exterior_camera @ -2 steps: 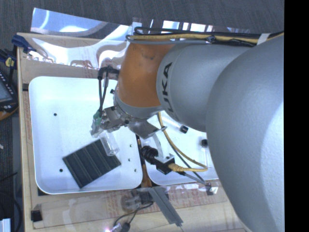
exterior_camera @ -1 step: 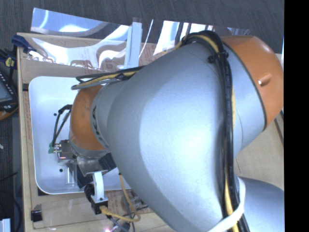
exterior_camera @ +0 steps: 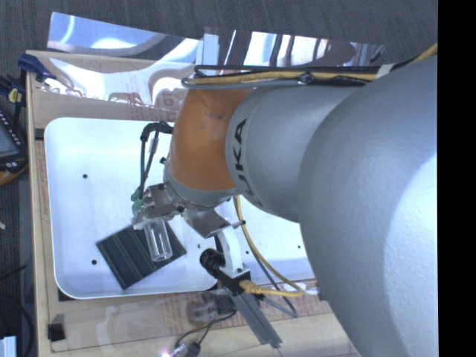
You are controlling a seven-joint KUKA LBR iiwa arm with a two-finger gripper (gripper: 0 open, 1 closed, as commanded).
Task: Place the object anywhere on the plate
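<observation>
A dark, ridged rectangular plate (exterior_camera: 132,257) lies flat and turned at an angle in the front part of the left white bin (exterior_camera: 74,155). My gripper (exterior_camera: 158,242) hangs low over the plate's right end, pointing down at it. The clear tip of the gripper overlaps the plate's right edge. I cannot make out any object at the tip or elsewhere in the bin.
The grey arm with its orange band (exterior_camera: 204,143) covers the right side of the view and the second bin. Yellow and black cables (exterior_camera: 249,288) hang by the bench's wooden front edge (exterior_camera: 134,314). Bare bin floor stretches left and behind the plate.
</observation>
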